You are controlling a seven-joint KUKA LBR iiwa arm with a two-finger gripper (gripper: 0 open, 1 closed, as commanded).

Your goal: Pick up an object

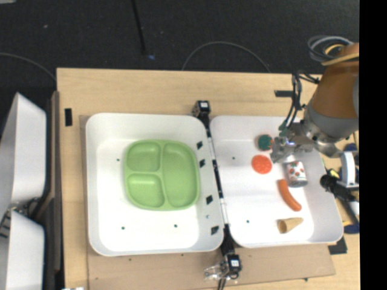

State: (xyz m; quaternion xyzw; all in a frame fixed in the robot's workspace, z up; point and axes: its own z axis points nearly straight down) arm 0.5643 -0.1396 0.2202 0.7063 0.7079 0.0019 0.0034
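Note:
The right bin [242, 204] holds a small dark green round piece [264, 141], a red-orange disc [262, 164], an orange carrot-like stick [289, 195], a tan cone [290, 224] and a white block with red dots [295, 172]. My gripper [284, 148] hangs low over the bin's far right part, just right of the green piece and above the red disc. The dotted block lies just below it. The grey and orange arm [332, 95] reaches in from the right.
The left bin [103, 222] holds a green divided plate [162, 174]. Clips and a black divider [213, 174] run between the bins. Cables [326, 44] loop behind the arm, and blue-and-black hardware [344, 177] sits at the right bin's edge.

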